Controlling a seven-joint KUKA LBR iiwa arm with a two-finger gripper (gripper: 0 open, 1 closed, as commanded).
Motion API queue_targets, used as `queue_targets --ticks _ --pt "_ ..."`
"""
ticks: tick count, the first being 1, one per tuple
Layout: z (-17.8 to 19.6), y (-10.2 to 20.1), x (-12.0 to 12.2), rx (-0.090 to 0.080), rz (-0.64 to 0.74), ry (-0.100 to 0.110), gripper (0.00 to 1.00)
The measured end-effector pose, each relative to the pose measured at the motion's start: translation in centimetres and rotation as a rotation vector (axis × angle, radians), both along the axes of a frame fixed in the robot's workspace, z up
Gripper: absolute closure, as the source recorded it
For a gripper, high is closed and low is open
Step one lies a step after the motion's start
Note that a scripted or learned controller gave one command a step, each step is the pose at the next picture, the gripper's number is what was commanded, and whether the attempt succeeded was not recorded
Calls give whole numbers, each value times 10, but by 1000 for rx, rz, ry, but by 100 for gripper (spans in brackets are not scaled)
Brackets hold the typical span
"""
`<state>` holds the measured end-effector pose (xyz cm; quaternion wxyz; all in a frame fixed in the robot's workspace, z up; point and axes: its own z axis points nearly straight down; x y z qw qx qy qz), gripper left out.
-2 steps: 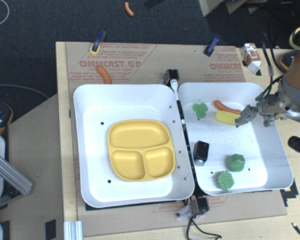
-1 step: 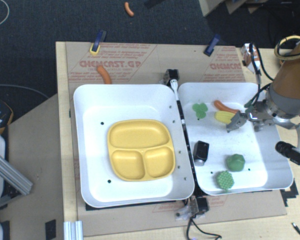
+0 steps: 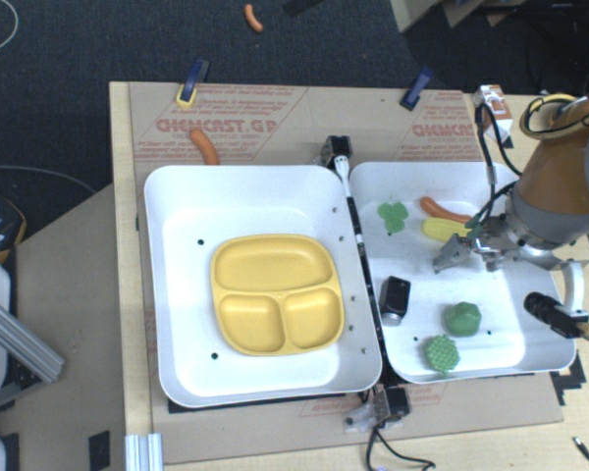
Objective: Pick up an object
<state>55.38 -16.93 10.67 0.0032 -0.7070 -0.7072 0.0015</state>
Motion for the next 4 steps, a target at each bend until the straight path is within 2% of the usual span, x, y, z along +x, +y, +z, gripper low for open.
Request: queue_targets --ticks 1,2,3,4 --pt "-24 1 -1 0 0 -1 0" --pt "-11 0 0 -2 -1 -6 100" --pt "35 2 -6 -5 0 -11 100" --pt "96 10 -2 -5 2 -15 100"
